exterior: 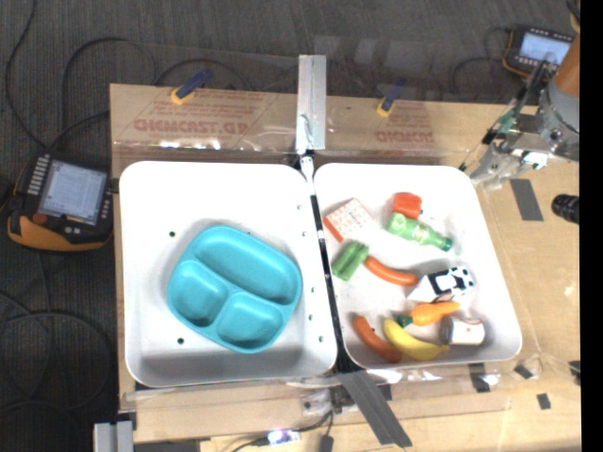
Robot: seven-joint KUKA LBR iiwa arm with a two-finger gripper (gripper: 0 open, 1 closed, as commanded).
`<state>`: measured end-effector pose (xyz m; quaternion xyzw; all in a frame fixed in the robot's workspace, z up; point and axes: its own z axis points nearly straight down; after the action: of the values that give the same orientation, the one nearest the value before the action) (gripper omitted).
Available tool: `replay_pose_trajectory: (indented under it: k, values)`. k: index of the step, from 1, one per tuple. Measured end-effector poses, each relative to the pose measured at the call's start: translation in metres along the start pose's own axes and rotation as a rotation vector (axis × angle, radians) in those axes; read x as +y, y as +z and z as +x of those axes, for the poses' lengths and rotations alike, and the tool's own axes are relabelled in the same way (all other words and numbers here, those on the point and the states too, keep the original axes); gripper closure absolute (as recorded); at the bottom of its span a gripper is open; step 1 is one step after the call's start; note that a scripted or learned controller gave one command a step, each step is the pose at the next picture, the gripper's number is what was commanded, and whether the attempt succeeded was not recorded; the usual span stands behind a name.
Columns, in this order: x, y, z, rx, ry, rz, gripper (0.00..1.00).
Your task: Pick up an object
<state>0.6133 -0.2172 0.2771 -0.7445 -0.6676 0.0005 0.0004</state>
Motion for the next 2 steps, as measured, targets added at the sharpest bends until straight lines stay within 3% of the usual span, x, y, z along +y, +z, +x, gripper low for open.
replay_pose_trajectory:
  k: [1, 2]
  values:
    - [0.055, -0.057, 0.005, -0.004, 0.175, -0.001, 1.0]
    - [0.022, -0.021, 0.017, -0.006, -0.037, 0.001, 1.0]
